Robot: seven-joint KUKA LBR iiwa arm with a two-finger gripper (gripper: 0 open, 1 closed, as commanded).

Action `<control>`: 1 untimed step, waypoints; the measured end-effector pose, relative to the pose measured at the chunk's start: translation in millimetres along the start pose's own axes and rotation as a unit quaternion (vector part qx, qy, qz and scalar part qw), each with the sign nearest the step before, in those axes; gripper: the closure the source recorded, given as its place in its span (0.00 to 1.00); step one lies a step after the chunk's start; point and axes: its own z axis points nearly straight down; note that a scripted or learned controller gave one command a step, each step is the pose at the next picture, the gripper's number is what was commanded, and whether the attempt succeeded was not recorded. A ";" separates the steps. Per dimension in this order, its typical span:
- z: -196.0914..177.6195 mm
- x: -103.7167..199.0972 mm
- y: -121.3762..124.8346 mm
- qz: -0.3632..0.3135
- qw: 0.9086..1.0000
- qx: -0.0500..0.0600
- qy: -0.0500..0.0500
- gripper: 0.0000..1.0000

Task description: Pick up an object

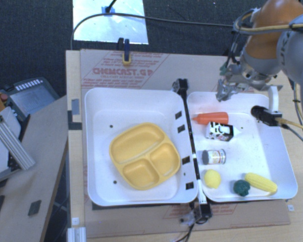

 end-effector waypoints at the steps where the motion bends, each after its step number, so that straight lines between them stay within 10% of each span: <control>1: 12.8 54.9 -11.7 0.000 1.000 0.002 0.000 1.00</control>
